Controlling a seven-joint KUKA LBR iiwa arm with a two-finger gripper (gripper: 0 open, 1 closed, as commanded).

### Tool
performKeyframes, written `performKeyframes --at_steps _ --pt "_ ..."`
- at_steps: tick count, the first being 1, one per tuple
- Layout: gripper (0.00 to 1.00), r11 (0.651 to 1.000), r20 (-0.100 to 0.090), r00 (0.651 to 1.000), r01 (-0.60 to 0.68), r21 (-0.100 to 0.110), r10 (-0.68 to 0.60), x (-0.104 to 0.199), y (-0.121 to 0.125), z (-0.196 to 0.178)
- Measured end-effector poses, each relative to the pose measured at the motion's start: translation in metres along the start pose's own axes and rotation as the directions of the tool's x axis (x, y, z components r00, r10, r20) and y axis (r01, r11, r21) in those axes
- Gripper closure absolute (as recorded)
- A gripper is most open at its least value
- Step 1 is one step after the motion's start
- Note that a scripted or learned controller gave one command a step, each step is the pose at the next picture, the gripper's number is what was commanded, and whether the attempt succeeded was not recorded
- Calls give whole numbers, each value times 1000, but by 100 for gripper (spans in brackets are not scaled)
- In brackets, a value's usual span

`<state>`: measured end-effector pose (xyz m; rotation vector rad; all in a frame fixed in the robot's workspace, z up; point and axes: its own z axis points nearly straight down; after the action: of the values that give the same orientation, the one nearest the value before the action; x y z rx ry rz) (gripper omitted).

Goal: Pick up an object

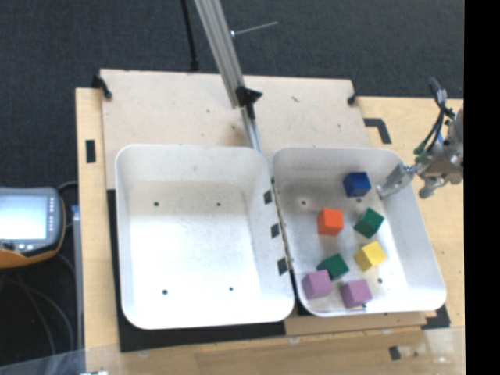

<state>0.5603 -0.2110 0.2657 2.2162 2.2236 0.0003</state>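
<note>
- Camera view: two white bins sit side by side on the bench. The left bin has nothing in it to pick; the right bin holds all the blocks.
- In the right bin lie a blue cube, an orange cube, a dark green cube, a yellow cube, a second green cube and two purple cubes.
- The blocks are loosely spread. The blue cube stands apart near the far wall; the green and purple ones at the near end crowd close together.
- The gripper comes in from the right, over the right bin's far right corner, just beside the blue cube.
- Its tip is small and blurred; I cannot tell how its jaws stand, and no block shows in them.
- Step in hand, as I judge it: the approach. Nothing is lifted yet and every block rests on the bin floor.
- Next move calls for settling on one block, likely the blue cube since it is nearest and free of neighbours, centring over it and coming down squarely.
- The nearby bin wall leaves little room on that side.
</note>
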Motion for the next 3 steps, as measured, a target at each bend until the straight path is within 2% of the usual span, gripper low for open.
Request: performKeyframes --at_steps 1,2,3 --pt "0 1000 1 1000 2 -5 -2 10 9 -48" --pt "0 1000 -1 1000 2 -1 -2 44 -17 -63" --pt "0 1000 0 1000 -5 4 5 44 -47 -25"
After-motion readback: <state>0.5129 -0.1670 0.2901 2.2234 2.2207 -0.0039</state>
